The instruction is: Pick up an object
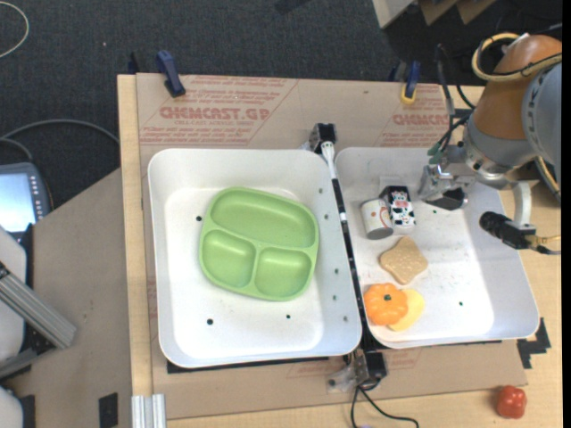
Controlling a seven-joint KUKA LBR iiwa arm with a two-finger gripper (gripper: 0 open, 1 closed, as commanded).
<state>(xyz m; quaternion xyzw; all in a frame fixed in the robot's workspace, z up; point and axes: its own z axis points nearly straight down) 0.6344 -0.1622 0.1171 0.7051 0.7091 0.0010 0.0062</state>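
Lying on its side, the cup point(378, 218) points its mouth left, the tool point(440, 188) nearby, grip unreadable.

A pale green divided plate point(260, 243) sits in a white bin point(174, 319). In the other white bin point(500, 315): a tan slice of toy bread point(403, 261), an orange pumpkin point(386, 304) on yellow, and a white cow-patterned mug point(389, 213) with black patches.
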